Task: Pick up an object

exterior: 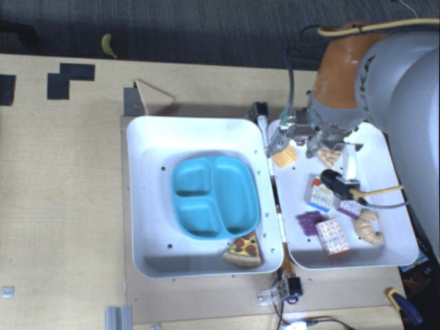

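Observation:
My gripper (289, 140) hangs low over the far left corner of the right bin (402, 243), under the grey wrist with its orange band. A small yellow-orange cracker-like piece (284, 157) lies directly at the gripper's near side, touching or almost touching it. Whether the piece is gripped cannot be seen. A beige lumpy item (331, 157) lies just to the gripper's right.
Also in the right bin are a colourful small box (320, 197), a purple item (310, 222), a patterned cube (332, 237), a croissant (370, 227) and a purple-yellow piece (350, 208). The left bin (148, 150) holds a blue divided plate (214, 196) and a pizza slice (243, 249).

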Motion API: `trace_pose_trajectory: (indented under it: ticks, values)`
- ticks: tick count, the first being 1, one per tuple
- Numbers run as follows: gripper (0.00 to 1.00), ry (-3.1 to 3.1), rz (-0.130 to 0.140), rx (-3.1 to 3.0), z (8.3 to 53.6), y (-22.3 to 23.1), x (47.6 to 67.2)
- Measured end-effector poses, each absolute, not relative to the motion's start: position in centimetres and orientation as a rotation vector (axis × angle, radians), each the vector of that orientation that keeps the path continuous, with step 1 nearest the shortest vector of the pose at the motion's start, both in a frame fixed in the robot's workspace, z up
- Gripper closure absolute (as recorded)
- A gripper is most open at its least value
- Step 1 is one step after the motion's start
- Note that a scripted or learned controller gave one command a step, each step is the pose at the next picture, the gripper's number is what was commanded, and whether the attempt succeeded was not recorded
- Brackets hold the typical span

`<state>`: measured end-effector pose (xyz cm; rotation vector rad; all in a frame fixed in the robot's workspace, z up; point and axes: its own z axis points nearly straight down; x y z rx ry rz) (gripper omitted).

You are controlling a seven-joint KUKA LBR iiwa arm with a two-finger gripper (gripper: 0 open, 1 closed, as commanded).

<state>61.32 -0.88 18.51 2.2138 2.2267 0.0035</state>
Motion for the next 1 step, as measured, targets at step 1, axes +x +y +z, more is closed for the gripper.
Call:
trace_pose_trajectory:
  ticks: [1]
  values:
    - [0.00,2.223,0.058,2.198,15.69,-2.77,61.89]
